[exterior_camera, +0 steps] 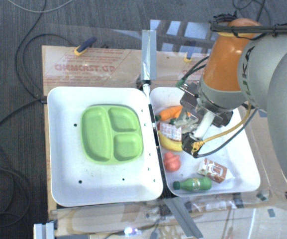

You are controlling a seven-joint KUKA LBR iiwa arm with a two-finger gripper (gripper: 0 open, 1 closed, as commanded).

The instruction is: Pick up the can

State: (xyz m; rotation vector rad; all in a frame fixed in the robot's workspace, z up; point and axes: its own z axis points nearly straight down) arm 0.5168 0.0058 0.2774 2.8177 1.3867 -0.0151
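can by the left edge of the right bin, between carrot and banana. tool just beside it; cannot tell whether spread or pressed together. best to centre squarely over the can, descend straight, and close without catching the banana.

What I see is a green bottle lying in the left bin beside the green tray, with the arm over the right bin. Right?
Not quite. The camera view shows the green bottle lying in the right bin, near its front edge; the left bin holds the green tray. The arm is over the right bin, as you said.
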